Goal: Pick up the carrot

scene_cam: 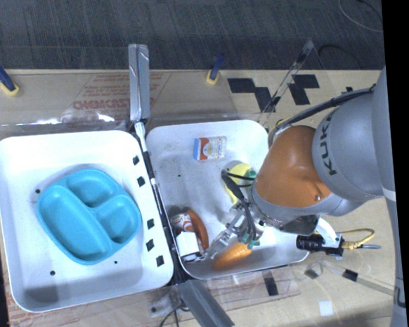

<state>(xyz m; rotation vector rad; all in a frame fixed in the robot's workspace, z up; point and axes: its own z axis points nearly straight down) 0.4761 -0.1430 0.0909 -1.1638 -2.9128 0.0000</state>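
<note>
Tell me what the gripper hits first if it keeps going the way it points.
Probably the carrot: the gripper points down-left into the right bin, right above it. Depth is unclear.

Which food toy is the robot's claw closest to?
The carrot, orange, at the right bin's near edge. The gripper is right over it. The hot dog and the small packet lie farther off.

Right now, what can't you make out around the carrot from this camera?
- Tool: fingers too small and cluttered to read, camera view.
- Carrot: upper right end hidden by the tool.
- Yellow item: partly hidden by the arm's orange band.
- Small packet: print too small to read.
</note>
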